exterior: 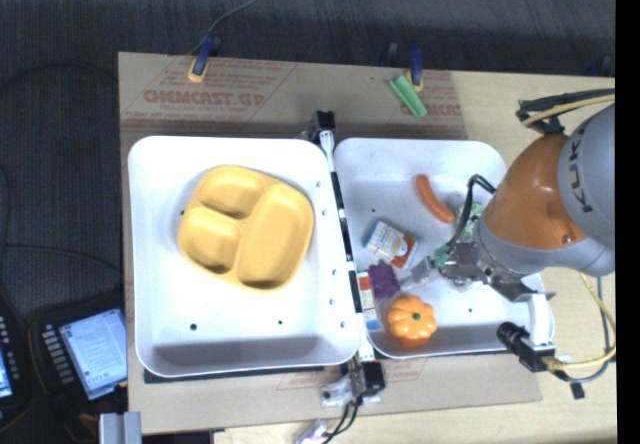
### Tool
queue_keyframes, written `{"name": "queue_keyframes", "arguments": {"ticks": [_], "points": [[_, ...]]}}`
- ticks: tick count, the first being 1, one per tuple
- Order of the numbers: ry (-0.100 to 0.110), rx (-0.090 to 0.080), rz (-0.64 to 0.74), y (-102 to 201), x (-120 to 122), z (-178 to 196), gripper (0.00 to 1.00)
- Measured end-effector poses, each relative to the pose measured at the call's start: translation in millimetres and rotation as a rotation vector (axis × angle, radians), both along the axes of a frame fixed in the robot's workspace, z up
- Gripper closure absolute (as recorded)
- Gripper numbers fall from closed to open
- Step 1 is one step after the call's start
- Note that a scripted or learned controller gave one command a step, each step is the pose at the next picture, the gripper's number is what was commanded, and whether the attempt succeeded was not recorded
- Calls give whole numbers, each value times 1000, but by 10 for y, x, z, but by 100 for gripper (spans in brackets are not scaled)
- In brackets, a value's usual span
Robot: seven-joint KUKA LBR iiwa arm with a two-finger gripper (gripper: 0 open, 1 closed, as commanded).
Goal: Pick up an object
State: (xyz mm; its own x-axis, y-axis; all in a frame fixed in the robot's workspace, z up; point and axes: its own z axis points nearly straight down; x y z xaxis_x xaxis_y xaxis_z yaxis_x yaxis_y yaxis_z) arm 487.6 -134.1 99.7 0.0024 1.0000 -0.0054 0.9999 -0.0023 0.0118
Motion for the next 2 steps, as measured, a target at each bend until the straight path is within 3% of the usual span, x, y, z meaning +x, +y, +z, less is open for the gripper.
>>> {"name": "queue_keyframes", "arguments": {"ticks": [1, 2], "points": [[0, -2, -1, 308, -8, -111, 0], [-2, 0, 0, 315, 7, -5, 100]]}}
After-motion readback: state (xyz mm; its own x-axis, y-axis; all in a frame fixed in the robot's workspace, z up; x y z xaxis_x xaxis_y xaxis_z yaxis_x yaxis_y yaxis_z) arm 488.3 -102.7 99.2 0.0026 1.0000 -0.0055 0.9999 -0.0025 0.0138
